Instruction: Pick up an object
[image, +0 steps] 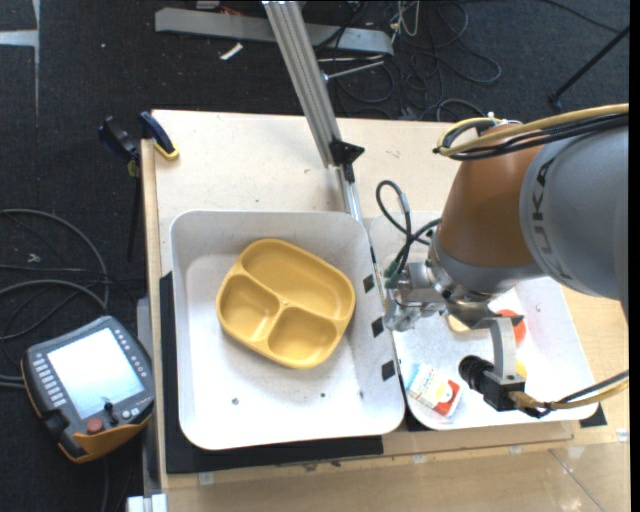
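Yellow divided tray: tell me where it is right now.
In the camera view, the yellow divided tray lies in the left-hand white bin, around its middle, nearer the side that adjoins the right-hand bin.

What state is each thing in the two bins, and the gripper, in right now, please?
yellow divided plate: right side up, flat in the left bin, untouched.
small packet: lying near the right bin's front edge, untouched.
orange-red item: in the right bin, mostly hidden under the arm.
gripper: over the right bin's left side, apart from the plate.
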